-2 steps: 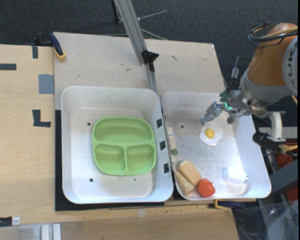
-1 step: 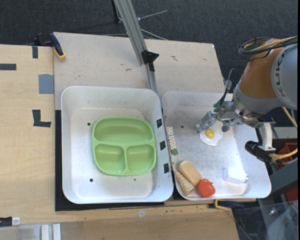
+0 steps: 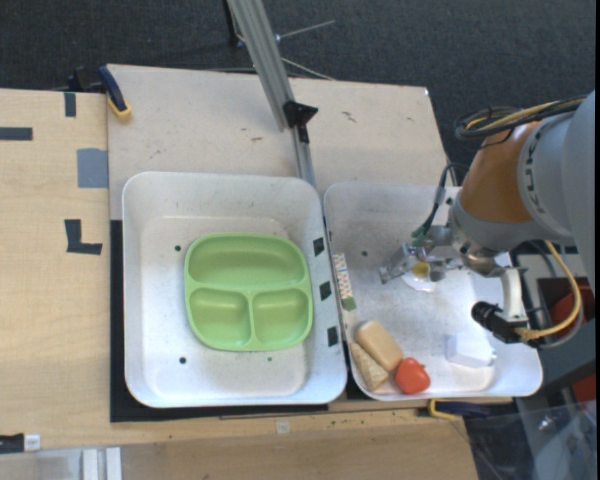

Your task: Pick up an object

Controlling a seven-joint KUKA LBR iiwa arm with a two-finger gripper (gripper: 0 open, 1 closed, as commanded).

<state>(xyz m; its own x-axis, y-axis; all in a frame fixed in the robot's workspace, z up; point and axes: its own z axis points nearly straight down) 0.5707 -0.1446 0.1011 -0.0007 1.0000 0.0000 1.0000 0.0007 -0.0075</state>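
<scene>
My gripper (image 3: 417,265) hangs low over the middle of the right bin (image 3: 375,218), under the grey arm with its orange band (image 3: 495,183). A small pale, glassy thing (image 3: 421,277) lies right beneath it; whether they touch I cannot tell. At the bin's front edge lie a tan bread-like block (image 3: 377,352) and a red round piece (image 3: 411,376) side by side. A pale translucent item (image 3: 468,351) rests in the front right corner. These three lie well in front of the gripper.
The left bin (image 3: 140,298) holds a green divided plate (image 3: 248,290). A slanted metal pole (image 3: 265,58) runs down to the seam between the bins. A blue and yellow clamp (image 3: 115,93) sits at the bench's back left. Cables (image 3: 540,318) loop at the arm's right.
</scene>
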